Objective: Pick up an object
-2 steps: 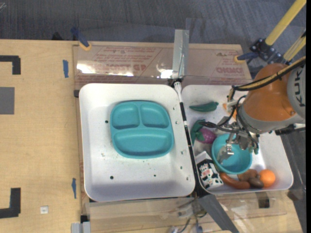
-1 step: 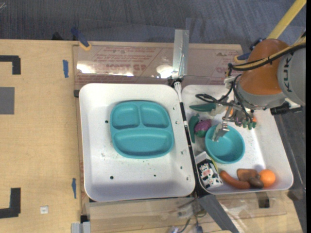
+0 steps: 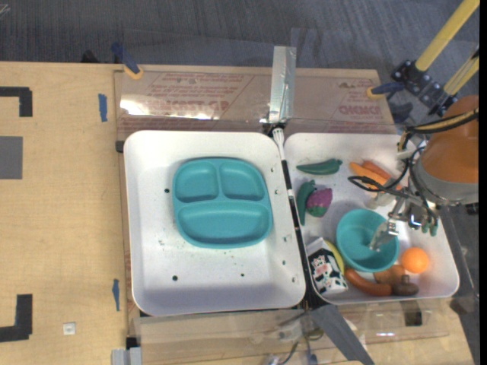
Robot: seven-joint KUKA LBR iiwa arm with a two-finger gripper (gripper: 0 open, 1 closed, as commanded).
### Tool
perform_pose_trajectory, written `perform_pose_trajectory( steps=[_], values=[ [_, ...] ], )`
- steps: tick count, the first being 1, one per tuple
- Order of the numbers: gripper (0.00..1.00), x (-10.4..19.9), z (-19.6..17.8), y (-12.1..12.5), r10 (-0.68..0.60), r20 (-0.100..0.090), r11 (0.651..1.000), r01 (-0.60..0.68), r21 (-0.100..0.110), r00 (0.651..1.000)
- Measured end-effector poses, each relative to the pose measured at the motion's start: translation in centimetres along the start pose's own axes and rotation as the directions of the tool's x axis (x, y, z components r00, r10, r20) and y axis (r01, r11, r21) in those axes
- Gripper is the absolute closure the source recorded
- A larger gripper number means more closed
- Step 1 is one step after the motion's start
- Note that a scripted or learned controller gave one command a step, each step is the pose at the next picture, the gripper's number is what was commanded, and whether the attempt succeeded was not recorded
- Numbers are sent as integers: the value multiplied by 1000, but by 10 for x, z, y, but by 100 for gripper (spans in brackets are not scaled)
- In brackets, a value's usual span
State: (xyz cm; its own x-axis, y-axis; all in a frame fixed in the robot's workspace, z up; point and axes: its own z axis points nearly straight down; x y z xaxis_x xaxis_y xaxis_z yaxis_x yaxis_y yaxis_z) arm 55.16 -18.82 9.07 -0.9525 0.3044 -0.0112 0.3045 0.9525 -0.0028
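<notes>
End effector (image 3: pixel 384 236) over the teal bowl (image 3: pixel 364 242) in the right bin (image 3: pixel 449 280), its grip state unclear.

Toys crowd the right bin (image 3: pixel 450 280).
Teal bowl (image 3: pixel 364 242) upright at centre; orange ball (image 3: pixel 415 261) just right of it, sausage (image 3: pixel 371 283) below, purple eggplant (image 3: pixel 318 200) left, carrot (image 3: pixel 370 172) above.

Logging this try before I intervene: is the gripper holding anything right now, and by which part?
Cannot be told. The gripper sits low over the teal bowl in the right bin, with nothing visibly between its fingers.
</notes>
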Motion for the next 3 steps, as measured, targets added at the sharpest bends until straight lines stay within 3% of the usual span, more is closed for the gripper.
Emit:
perform_pose_trajectory(
  steps=[1,2,3],
  values=[
    [0,-84,2,81,174,-8,985,-174,-2,985],
    [0,-93,-12,15,237,0,972,-237,-2,972],
    [0,-83,-6,-6,253,10,967,-253,-13,967]
  ],
)
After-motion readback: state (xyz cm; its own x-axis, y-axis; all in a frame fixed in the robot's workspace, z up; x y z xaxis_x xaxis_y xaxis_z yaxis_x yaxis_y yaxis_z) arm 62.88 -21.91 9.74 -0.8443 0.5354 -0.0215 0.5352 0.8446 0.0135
